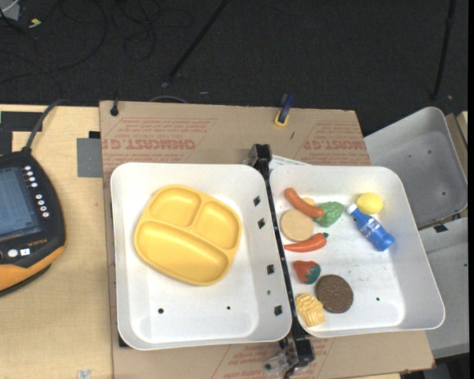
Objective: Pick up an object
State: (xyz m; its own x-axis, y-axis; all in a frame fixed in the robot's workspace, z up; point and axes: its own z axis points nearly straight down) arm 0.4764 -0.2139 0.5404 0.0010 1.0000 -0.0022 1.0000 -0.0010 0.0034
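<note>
The right bin (403, 306) holds several toy foods. A sausage (301, 203) lies at its upper left, next to a green leafy piece (329, 212). A tan round cookie (295, 226) sits below them, with a red chili pepper (306, 244) under it. A strawberry (306, 271), a brown round patty (333, 293) and a yellow corn piece (310, 309) lie toward the bin's front. A lemon (369, 204) and a blue bottle (373, 230) rest at the upper right. The left bin (142, 314) holds a yellow divided plate (187, 234).
A teach pendant (16, 219) lies on the bench at far left. A cardboard sheet (221, 136) lies under both bins. A grey metal plate (426, 156) sits to the right of the bins. Cables run across the dark floor behind.
</note>
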